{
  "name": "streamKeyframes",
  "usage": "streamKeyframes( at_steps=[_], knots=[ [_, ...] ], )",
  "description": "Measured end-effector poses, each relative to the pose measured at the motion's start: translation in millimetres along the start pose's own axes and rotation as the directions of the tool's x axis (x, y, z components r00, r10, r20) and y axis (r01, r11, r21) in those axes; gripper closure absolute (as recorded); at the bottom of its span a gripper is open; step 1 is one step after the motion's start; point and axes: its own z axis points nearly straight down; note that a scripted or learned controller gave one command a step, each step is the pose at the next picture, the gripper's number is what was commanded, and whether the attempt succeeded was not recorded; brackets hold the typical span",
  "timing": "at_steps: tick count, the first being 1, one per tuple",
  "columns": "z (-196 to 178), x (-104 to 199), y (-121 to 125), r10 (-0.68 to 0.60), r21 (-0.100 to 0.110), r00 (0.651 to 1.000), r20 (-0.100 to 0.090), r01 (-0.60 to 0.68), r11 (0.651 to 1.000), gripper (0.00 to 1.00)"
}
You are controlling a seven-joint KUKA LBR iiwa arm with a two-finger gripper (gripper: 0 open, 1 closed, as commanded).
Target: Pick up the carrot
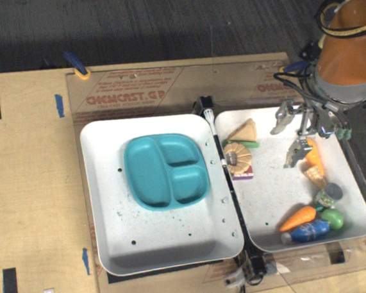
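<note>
Gripper (296, 139) hangs over right bin (275, 230), fingers spread open, gripping nothing. Carrot (299, 218) lies near bin's front right corner, touching blue bottle (309, 231). Teal divided tray (166, 170) sits in left bin (115, 246).

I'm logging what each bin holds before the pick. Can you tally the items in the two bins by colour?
Teal: 1, the divided tray in the left bin.
Orange: 2, the carrot and a piece by the gripper.
Blue: 1.
Green: 1.
Tan or brown: 3.
Grey: 1.
Total: 9.
</note>
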Motion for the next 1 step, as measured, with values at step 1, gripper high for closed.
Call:
streamKeyframes(
  at_steps=[1],
  knots=[
    [102.1,47.7,-85.3,0.047,0.001,0.999,-0.01,-0.047,0.999,0.0]
  ],
)
